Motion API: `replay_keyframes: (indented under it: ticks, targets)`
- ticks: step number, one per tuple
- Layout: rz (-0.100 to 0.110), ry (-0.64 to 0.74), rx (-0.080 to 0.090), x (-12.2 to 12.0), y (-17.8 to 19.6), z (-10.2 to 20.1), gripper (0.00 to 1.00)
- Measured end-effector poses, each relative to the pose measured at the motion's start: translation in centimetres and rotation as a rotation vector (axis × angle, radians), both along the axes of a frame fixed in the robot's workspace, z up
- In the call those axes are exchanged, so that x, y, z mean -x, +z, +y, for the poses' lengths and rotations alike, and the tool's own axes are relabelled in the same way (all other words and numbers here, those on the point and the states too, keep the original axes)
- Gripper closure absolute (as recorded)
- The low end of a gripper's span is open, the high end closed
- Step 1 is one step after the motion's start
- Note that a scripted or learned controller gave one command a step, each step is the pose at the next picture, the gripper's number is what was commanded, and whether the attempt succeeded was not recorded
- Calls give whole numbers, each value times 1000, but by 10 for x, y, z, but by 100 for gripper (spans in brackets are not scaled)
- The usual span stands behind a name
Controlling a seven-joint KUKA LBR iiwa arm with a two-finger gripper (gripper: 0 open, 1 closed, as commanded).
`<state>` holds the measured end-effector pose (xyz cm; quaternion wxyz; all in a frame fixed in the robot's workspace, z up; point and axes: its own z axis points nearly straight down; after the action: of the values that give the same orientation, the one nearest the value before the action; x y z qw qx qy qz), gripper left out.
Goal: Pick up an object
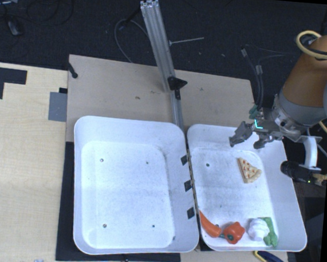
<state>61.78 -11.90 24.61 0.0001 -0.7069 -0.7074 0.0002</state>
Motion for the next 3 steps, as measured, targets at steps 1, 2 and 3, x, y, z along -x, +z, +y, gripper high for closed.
replay_keyframes:
  ticks: [1, 2, 3]
  targets:
    - [0, 0, 0, 0, 0, 0, 0]
    - [5, 0, -1, 3, -63, 3, 0]
    - [5, 0, -1, 14, -118, 5, 0]
